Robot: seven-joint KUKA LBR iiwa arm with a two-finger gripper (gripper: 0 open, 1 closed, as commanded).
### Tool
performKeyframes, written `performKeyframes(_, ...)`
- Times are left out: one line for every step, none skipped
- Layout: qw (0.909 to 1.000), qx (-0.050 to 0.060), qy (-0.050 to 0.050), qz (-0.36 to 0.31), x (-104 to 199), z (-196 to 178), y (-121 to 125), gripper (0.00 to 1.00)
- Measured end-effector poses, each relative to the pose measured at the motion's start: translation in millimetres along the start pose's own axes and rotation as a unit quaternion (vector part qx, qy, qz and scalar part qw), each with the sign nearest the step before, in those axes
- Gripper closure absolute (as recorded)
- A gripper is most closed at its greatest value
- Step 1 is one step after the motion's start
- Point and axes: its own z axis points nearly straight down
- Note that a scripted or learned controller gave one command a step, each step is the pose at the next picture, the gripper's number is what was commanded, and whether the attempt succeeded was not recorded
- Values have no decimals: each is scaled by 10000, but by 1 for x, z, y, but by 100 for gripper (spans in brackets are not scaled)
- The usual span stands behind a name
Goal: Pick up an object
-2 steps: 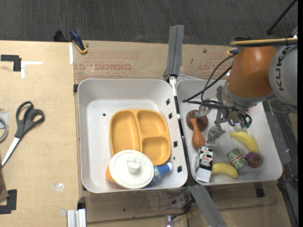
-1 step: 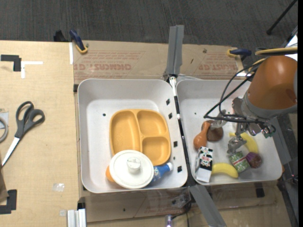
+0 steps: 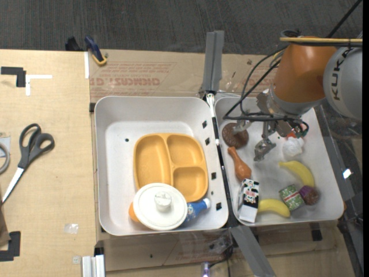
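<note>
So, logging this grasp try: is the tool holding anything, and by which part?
Nothing is held. The tool hangs over bare floor of the right bin, between the chicken leg and the white crumpled object, with nothing between its fingers.

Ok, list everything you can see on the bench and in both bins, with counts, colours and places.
Divided plate: one, yellow-orange, left bin.
Round lid: one, white, left bin, front, overlapping the plate.
Bottle: one, blue, beside the lid.
Bananas: two, yellow, right bin.
Drumstick: one, orange-brown, right bin.
Round brown thing: one, right bin, back.
Milk carton: one, black and white, right bin, front.
Scissors: one, black handles, bench left.
Arm: one, grey and orange, over right bin.
Claw: one, grey, hanging in right bin.
</note>
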Motion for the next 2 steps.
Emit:
performKeyframes(10000,11,5,-55,-2,0,-57,0)
performKeyframes(10000,8,10,91,52,-1,-53,0)
